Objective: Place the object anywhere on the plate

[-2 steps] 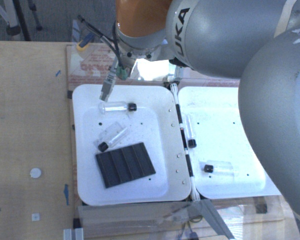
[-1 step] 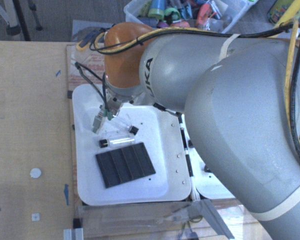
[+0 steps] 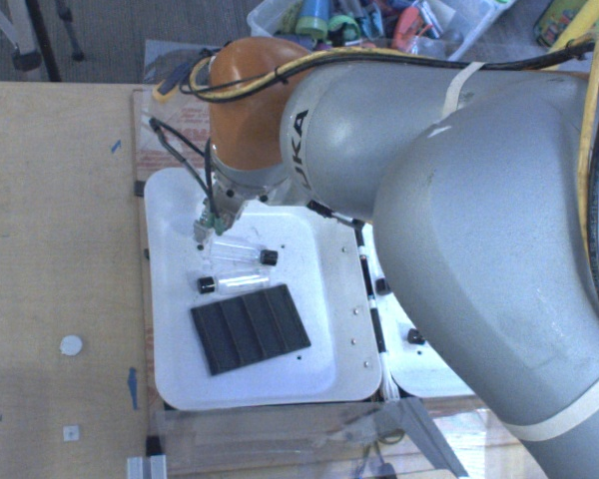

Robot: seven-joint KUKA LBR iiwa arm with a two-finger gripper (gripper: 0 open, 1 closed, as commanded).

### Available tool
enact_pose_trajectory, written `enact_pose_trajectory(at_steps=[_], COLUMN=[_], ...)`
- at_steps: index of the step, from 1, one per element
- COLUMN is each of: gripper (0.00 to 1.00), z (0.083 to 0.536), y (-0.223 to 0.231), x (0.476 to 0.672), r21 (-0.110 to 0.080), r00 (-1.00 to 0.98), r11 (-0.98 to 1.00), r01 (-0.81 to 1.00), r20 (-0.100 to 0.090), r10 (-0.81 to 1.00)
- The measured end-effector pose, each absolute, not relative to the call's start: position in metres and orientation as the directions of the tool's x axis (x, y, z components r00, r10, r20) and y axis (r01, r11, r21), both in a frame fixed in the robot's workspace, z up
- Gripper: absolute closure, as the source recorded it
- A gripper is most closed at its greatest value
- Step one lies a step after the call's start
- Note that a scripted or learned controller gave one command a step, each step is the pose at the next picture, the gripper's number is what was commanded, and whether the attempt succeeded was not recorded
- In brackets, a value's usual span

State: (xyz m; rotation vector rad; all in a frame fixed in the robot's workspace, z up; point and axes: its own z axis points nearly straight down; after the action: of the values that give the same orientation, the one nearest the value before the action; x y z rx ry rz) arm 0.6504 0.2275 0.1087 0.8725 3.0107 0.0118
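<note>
A dark grey ridged plate lies flat in the front part of the left white bin. Just behind it lie two clear tubes with black caps: one with its cap to the right, the other with its cap to the left, close to the plate's back edge. My gripper hangs under the orange band at the bin's back left, right above the upper tube's left end. Whether it touches that tube is hard to tell.
The grey arm covers most of the right bin. A clear box of colourful items stands behind the bins. A small white disc lies on the wooden bench to the left. Cables loop around the wrist.
</note>
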Motion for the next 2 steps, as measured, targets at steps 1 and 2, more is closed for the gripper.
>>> enact_pose_trajectory(at_steps=[1, 2], gripper=[1.00, 1.00], z=[0.092, 0.152], y=[0.226, 0.226], x=[0.622, 0.635], r21=[0.008, 0.004], r00=[-0.976, -0.991], r11=[0.977, 0.991], r01=[0.215, 0.131], r20=[-0.010, -0.005], r10=[0.215, 0.131])
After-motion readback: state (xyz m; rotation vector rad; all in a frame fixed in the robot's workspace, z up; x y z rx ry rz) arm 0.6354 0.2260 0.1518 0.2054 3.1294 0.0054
